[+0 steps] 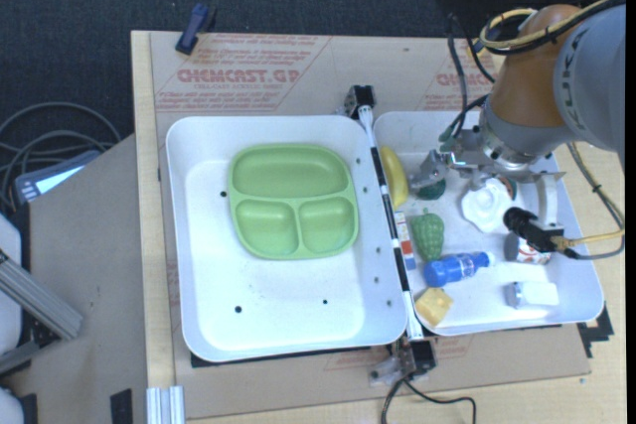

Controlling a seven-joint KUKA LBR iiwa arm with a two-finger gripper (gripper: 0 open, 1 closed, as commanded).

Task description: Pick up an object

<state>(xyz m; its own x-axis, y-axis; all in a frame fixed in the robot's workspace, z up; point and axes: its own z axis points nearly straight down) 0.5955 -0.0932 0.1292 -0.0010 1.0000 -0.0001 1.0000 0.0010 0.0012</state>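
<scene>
My gripper hangs low over the back left part of the right bin, just right of a yellow banana-shaped toy. A green knobbly object lies just in front of it. Nearer the front are a blue bottle and a yellow chunk. To the right of the gripper sits a white crumpled piece, and a white and grey block rests at the front right. The wrist hides what is between the gripper's tips.
The left bin holds a green divided tray. A black part with a yellow cable reaches over the right bin. A blue clip lies on the cardboard behind the bins, and a black clamp sits where the bins meet.
</scene>
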